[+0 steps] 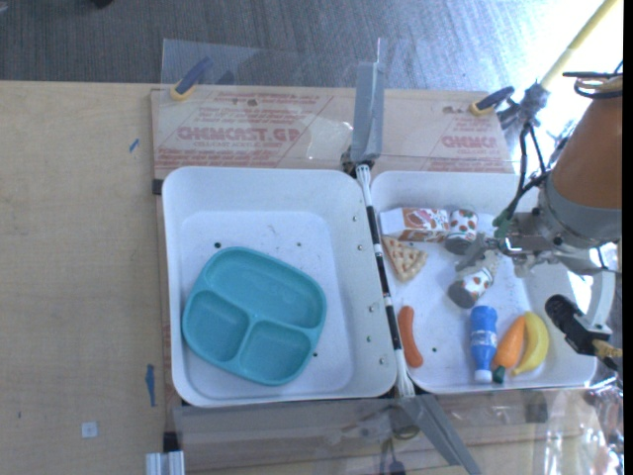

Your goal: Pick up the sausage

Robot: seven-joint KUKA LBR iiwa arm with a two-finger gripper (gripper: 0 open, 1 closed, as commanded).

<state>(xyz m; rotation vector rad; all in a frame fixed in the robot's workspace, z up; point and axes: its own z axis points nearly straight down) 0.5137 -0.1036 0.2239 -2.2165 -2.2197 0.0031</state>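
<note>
Camera view: we see the sausage lying in the right bin, against its left wall, below the pizza slice. The gripper hangs right of that slice; whether it grips anything, we cannot tell.

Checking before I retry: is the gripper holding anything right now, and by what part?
Cannot be told. The gripper is low in the right bin near a small grey-and-white item. The sausage lies apart, untouched, by the bin's left wall.

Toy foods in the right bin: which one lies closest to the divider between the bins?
The sausage, red-orange, lying along the right bin's left wall.
</note>
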